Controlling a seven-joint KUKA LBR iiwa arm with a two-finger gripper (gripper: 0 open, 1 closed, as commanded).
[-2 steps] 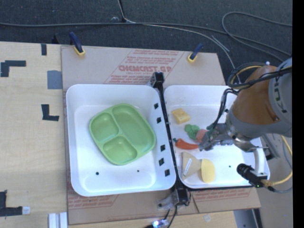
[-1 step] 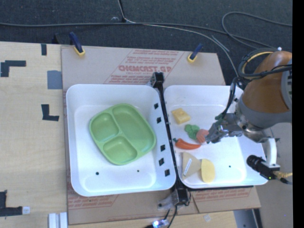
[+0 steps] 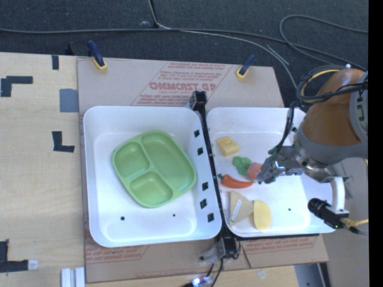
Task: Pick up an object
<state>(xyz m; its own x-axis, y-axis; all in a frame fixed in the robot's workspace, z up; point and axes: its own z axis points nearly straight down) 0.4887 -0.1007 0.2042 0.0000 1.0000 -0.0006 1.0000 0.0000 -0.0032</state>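
The small objects lie in the right bin (image 3: 299, 121), in the right half of the frame. Close to my gripper (image 3: 267, 173) there is a green piece (image 3: 242, 162) and a pinkish-red piece (image 3: 254, 170) touching it, and just below them a long orange-red piece (image 3: 235, 182) lies almost flat, pointing to the divider between the bins. A little higher, near the bin's upper left, is a pale yellow block (image 3: 227, 146). Near the bin's lower edge are a beige wedge (image 3: 239, 207) and a yellow oval piece (image 3: 261, 214), side by side.

I come in from the right edge of the frame and my tip is low over the bin, just beside the pinkish-red piece. Whether my fingers are apart or together I cannot tell; they are dark and small here.

In the left bin (image 3: 96, 160) a green divided plate (image 3: 154, 167) rests, tilted a little in the frame.
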